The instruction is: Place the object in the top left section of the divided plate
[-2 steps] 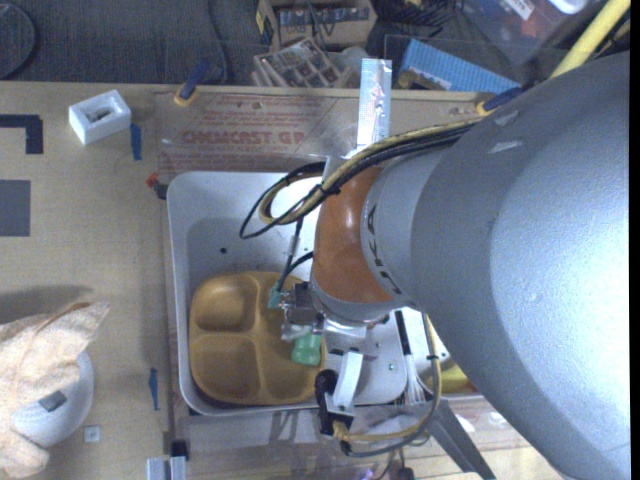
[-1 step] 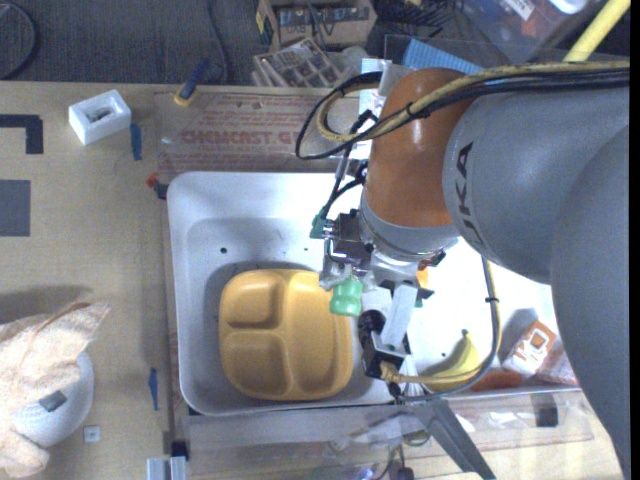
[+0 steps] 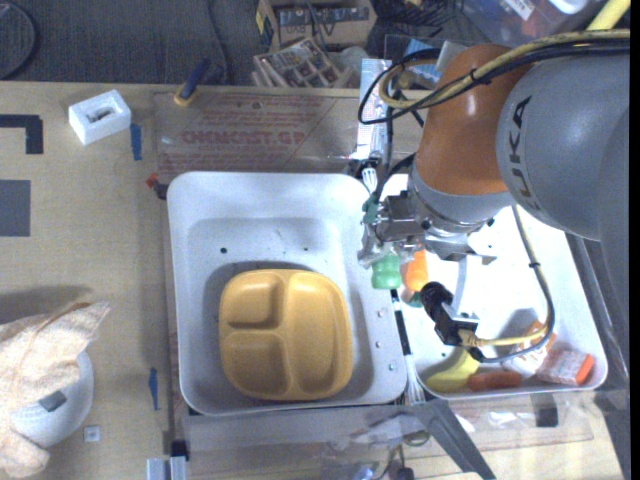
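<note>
The yellow divided plate (image 3: 286,332) lies in the left bin (image 3: 200,218), toward its front, with all three sections bare. My gripper (image 3: 393,256) hangs over the wall between the two bins, just right of the plate's far right corner. Directly under it show a small green object (image 3: 385,272) and a small orange object (image 3: 416,266). The wrist hides how they sit against the gripper, so I cannot tell whether either one is held.
The right bin (image 3: 585,308) holds a yellow banana-shaped piece (image 3: 450,370), a red sausage-shaped piece (image 3: 495,378) and an orange packet (image 3: 566,366) along its front edge. A clear plastic sheet (image 3: 250,133) lies behind the left bin. A cloth (image 3: 45,348) lies at far left.
</note>
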Controlling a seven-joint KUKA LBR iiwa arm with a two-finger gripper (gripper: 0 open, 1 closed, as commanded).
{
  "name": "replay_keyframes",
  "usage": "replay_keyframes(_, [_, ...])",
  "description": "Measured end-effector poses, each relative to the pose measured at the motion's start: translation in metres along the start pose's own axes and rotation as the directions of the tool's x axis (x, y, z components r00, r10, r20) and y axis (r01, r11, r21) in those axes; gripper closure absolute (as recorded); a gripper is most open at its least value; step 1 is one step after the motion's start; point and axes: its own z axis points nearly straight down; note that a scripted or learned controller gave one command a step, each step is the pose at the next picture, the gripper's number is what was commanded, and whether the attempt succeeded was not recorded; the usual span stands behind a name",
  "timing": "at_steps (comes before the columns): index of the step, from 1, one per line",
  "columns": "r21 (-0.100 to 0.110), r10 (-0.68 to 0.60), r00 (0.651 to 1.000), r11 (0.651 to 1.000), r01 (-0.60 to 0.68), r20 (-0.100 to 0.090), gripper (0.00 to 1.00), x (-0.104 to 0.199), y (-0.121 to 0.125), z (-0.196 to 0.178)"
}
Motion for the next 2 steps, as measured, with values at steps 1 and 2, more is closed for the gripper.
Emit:
replay_keyframes(1, [0.006, -0.035, 0.999, 0.999, 0.035, -0.002, 1.00, 0.066, -0.006, 0.045])
replay_keyframes(2, [0.008, 0.175, 0.985, 0.985, -0.175, -0.001, 1.00, 0.008, -0.034, 0.040])
